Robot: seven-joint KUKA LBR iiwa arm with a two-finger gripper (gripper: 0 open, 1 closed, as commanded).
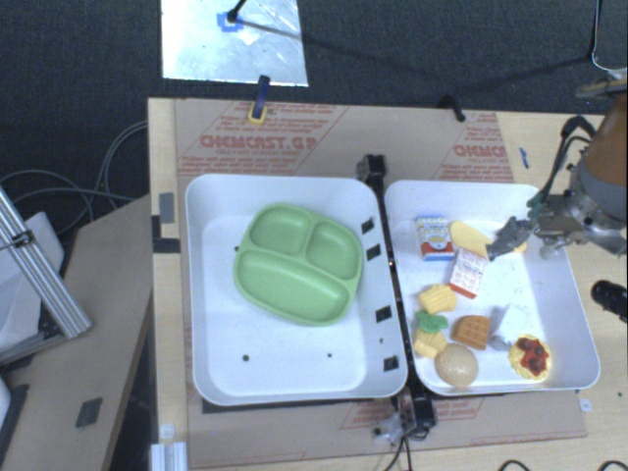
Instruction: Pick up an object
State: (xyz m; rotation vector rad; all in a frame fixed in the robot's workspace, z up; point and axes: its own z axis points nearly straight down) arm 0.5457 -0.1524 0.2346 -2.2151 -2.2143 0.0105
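Observation:
The right bin (569,307) holds several toy foods: a small carton (432,236), a yellow piece (471,235), a red-and-white packet (466,274), a yellow wedge (438,298), a brown waffle (471,331), a beige ball (456,365) and a red-and-yellow pizza slice (530,356). My gripper (528,238) hangs over the bin's upper right part, just right of the yellow piece. Its fingers stand open, with nothing between them.
A green divided plate (297,263) lies in the left bin (216,361). A green piece (432,320), a yellow corn piece (429,342) and a small grey object (497,319) also lie in the right bin. White floor shows at that bin's right side.

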